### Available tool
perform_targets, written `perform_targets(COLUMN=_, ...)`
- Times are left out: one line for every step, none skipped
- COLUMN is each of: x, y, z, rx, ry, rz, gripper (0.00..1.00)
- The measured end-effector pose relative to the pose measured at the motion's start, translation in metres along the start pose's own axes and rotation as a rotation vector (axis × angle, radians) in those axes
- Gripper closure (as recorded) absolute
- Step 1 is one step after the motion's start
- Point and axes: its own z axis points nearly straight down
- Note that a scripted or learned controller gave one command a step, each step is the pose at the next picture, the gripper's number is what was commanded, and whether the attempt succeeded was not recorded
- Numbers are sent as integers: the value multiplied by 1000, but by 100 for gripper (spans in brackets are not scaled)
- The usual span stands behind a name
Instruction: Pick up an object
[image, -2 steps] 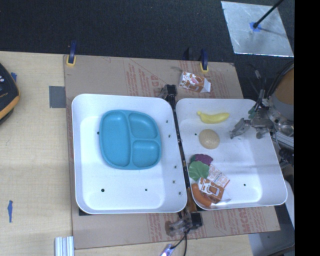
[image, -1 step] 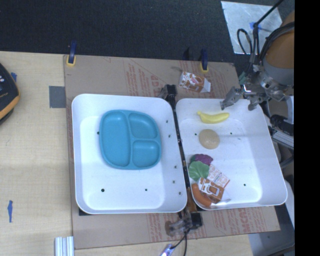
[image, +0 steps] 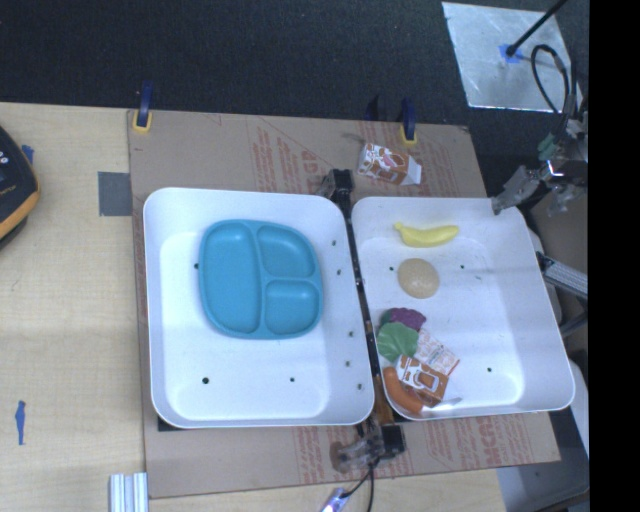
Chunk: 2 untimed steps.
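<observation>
Step in hand, by my reading: the very start, before any approach, with nothing lifted yet. The candidates all lie in the right bin (image: 520, 300): a yellow banana (image: 427, 234) near the far wall, a tan round piece (image: 419, 278) just in front of it, and at the near-left corner a crowded cluster of a purple piece (image: 404, 319), a green leafy piece (image: 395, 341), a printed packet (image: 432, 366) and an orange piece (image: 400, 395), touching or overlapping one another. The left bin (image: 180, 370) carries a blue divided plate (image: 262, 278). A second packet (image: 389, 165) rests on the counter (image: 60, 330) beyond the bins. At the right edge, past the right bin's far corner, sits some grey hardware (image: 535, 180), too blurred and cropped to read as the pincer; whether the pincer is spread or closed I cannot tell. Next move likely calls for reaching in over the right bin and descending on one item; banana and tan piece stand apart and look easier than the cluster.
</observation>
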Motion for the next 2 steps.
perform_targets(x=79, y=-19, z=137, rx=5, ry=1, rz=-3, gripper=0)
perform_targets(x=3, y=4, z=100, rx=0, ry=0, rz=0, gripper=0)
